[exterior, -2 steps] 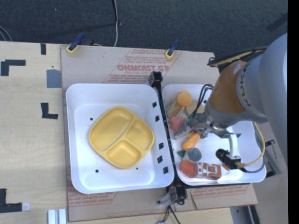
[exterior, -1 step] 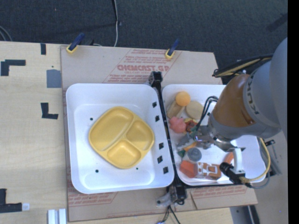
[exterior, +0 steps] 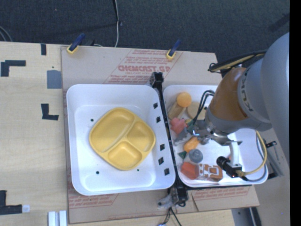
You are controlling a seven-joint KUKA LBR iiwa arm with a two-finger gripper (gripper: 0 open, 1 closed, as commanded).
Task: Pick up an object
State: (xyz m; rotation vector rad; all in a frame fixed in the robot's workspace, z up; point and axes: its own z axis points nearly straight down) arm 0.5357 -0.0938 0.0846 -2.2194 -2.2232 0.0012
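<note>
Red lettering is seen printed on the brown cardboard sheet (exterior: 136, 67) laid under both bins, just beyond their far edge; the large word reads roughly "CHEMCAST GP", though the letters are blurred. Smaller red lines above and below it cannot be read. Further red print on the sheet's near edge is too small to make out.

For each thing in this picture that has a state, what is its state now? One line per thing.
Yellow divided plate: lies flat in the left bin, right side up, nothing in its compartments.
Orange ball: rests in the right bin, free of the arm.
Pink piece: lies loose by the divider.
Red piece: lies loose near the front wall.
Gripper: low over the small things in the right bin; grasp hidden.
</note>
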